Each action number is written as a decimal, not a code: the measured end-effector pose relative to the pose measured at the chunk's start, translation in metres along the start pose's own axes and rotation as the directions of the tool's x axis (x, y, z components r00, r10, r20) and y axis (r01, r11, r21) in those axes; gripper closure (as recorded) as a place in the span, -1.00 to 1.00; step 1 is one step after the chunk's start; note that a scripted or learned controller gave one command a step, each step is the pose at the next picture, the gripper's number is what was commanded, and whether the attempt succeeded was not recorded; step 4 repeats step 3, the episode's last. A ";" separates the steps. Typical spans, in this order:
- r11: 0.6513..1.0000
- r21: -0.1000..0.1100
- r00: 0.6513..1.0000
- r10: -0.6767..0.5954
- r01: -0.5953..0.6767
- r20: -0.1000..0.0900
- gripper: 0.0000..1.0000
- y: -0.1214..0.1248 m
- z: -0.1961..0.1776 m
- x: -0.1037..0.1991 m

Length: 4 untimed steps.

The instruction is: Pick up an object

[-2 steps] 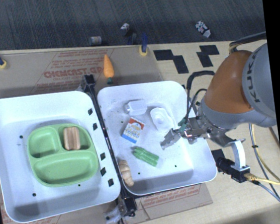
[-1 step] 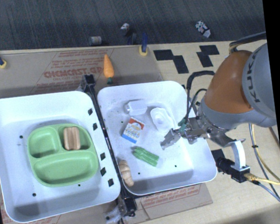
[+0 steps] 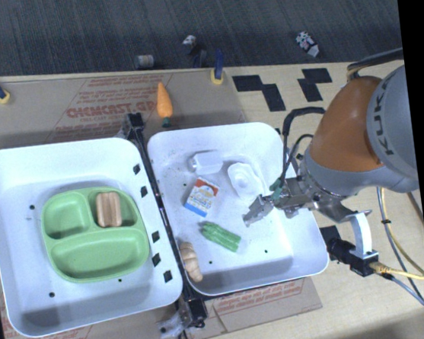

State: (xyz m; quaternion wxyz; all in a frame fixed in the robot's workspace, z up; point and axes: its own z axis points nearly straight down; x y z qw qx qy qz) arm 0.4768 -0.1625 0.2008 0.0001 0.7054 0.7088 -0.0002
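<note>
My gripper (image 3: 254,211) hangs over the right bin (image 3: 284,259), right of its middle, with nothing seen between its fingers. Just up and left of it lies a white cup-like piece (image 3: 241,176). A green object (image 3: 220,236) lies to the gripper's lower left. A small orange and blue packet (image 3: 201,197) sits left of the gripper. A white bottle-like item (image 3: 206,161) rests near the bin's back. A tan bread-like piece (image 3: 189,260) leans at the bin's front left corner.
The left bin (image 3: 12,228) holds a green divided tray (image 3: 62,260) with a tan block (image 3: 109,209) in its upper right compartment. An orange carrot-shaped item (image 3: 163,100) lies on the cardboard behind the bins. Cables (image 3: 401,272) trail at the right.
</note>
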 end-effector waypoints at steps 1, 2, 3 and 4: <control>1.000 0.000 1.000 0.000 0.000 0.000 -1.00 0.000 0.000 0.000; 1.000 0.000 1.000 0.000 0.000 0.000 -1.00 0.000 0.000 0.000; 1.000 0.000 1.000 0.000 0.000 0.000 -1.00 0.000 0.000 0.000; 1.000 0.000 1.000 0.000 0.000 0.000 -1.00 0.000 0.000 0.000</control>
